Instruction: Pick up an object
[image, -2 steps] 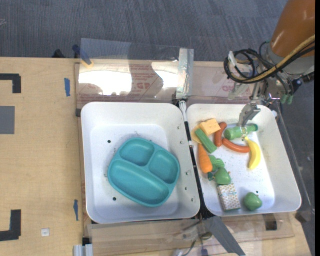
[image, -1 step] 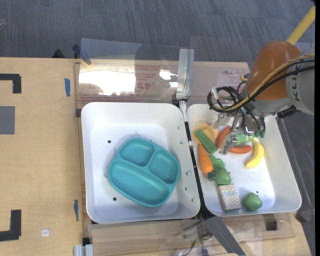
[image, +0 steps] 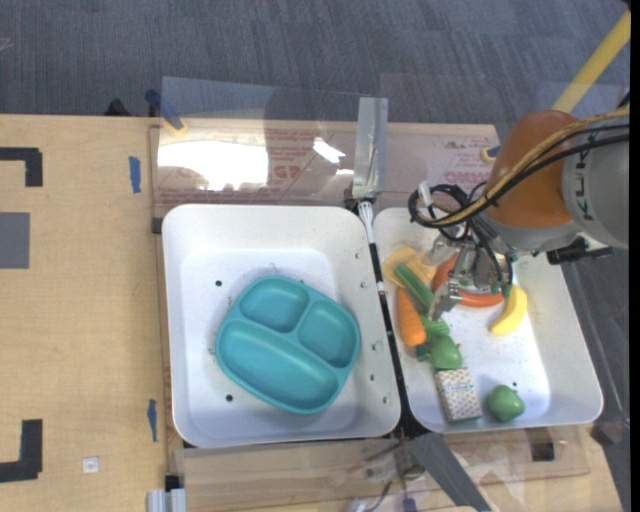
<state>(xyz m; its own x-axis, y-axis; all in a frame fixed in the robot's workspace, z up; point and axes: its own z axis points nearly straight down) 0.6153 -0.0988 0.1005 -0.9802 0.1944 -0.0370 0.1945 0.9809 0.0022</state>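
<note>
While the arm (image: 560, 190), grey with an orange band, is seen reaching in from the right, the two white bins are taken as the frame of the scene, and the right bin (image: 570, 385) is used as the landmark. To its left, touching along the shared edge, the left bin (image: 190, 250) is found, and a teal divided plate (image: 288, 343) is laid in it. Over the upper left part of the right bin the gripper (image: 448, 298) is lowered among the toys; whether it is clenched or released cannot be told. Just below it an orange carrot (image: 411, 322) and a green vegetable (image: 441, 350) are seen, a yellow banana (image: 510, 312) at centre, a speckled box (image: 456, 394) and a green lime (image: 505, 403) near the front wall.
</note>
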